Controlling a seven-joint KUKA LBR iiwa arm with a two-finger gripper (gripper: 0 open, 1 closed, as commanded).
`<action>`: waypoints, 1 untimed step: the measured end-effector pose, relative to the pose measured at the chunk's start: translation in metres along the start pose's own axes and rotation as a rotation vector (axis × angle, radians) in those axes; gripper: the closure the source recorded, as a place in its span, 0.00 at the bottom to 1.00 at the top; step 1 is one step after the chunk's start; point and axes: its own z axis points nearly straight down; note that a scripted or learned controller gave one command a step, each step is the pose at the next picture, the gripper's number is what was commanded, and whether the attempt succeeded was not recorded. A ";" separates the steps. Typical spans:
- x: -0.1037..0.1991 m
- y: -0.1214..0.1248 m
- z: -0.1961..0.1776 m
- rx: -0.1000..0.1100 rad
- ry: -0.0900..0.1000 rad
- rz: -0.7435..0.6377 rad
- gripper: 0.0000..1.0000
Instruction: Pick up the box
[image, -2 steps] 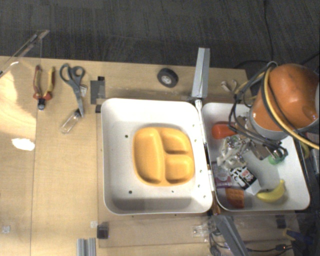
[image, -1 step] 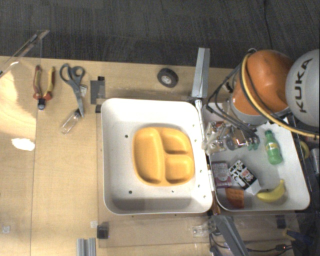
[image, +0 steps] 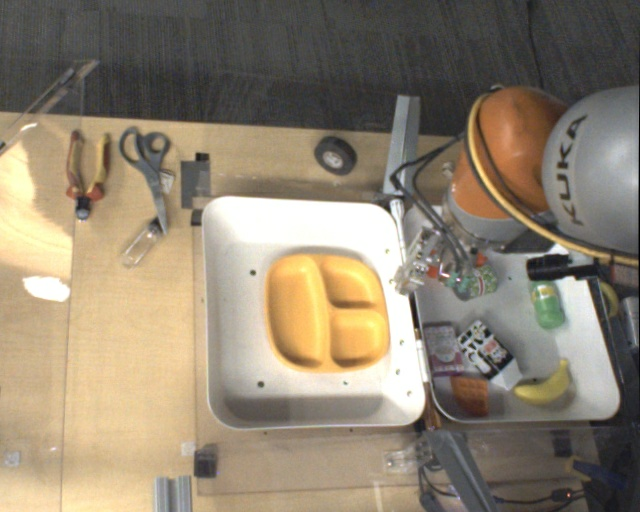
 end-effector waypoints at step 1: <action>-0.020 0.009 -0.035 0.001 0.000 0.444 1.00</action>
